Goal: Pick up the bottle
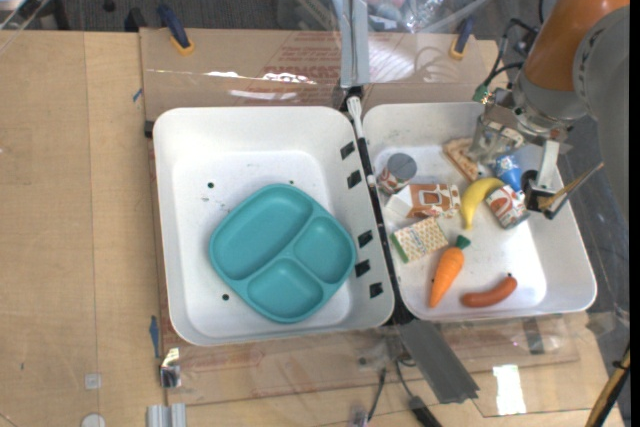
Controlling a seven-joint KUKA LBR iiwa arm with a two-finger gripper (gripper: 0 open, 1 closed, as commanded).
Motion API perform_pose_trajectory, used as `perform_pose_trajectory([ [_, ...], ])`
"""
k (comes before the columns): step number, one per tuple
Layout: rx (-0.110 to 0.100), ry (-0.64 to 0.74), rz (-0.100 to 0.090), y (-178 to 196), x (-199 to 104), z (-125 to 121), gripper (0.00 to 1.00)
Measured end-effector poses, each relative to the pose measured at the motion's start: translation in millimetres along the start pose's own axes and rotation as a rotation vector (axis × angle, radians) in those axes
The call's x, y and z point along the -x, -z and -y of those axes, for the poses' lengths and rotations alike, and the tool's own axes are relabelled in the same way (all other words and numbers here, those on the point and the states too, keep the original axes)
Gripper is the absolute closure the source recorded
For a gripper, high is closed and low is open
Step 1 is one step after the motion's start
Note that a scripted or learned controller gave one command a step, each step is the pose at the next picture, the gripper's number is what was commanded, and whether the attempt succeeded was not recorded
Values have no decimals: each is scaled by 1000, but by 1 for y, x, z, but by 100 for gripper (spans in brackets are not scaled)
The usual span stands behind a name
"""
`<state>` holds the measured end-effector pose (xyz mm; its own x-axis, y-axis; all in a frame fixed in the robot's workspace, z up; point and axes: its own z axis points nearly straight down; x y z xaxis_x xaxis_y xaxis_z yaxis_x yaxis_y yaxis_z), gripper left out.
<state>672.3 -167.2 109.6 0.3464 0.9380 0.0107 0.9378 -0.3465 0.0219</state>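
The left bin (170,215) holds one item: a teal divided plate (282,253) with three compartments, lying flat and turned at an angle, near the bin's centre and toward its front. A few small dark specks mark the white floor around it.

A black-clipped divider (362,205) runs between the two bins where their rims meet.

The right bin (570,290) holds a cluster of small goods. Nearest the divider, a small grey-topped can (397,169) lies at the left of the group. Just right of it sits a white and brown carton (432,200), and below that a flat patterned packet (420,238). A toy carrot (447,273), orange with a green top, lies tilted toward the front of the bin, and a red sausage-shaped piece (489,291) lies beside it, apart from the carrot. A yellow banana (477,199) curves upright in the middle of the group. A tan waffle-like piece (462,157) lies behind the banana.

The bottle (507,183), small with blue and red-and-white labelling, lies just right of the banana, in the right half of this bin.

The gripper (497,137) hangs directly over the back of the cluster, close above the bottle and waffle piece. Whether it is released or clenched cannot be told from this angle. The grey arm with its orange band (575,25) enters from the upper right.
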Motion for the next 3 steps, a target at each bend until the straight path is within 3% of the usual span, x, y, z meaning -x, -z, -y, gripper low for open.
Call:
perform_pose_trajectory([
  [1, -20, -210, 14, 97, 40, -10, 100],
  [2, -16, -861, 20, 163, -30, 13, 100],
  [3, -19, -1000, 21, 165, -69, 36, 100],
])
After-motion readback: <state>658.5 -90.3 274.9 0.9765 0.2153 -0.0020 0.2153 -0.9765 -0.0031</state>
